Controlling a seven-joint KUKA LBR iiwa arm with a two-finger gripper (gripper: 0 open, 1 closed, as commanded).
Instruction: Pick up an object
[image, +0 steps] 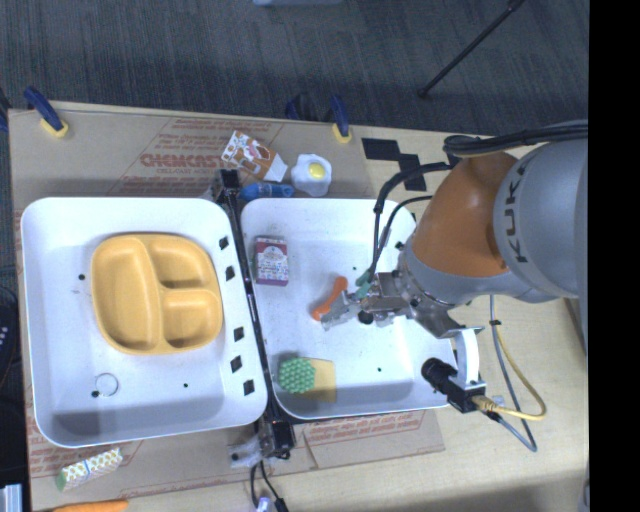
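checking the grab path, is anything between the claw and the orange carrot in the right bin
Nothing visible. The claw sits right beside the orange carrot on the right bin's floor; the red box and green sponge lie off to the sides.

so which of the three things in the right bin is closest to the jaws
The orange carrot, lying right beside the gripper. The red box sits farther off toward the bin's upper left, and the green-and-yellow sponge lies by its near edge.

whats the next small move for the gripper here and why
Probably ease the gripper slightly down and left onto the orange carrot, then close. It sits right beside the carrot in the right bin, but I can't see the carrot between its jaws.
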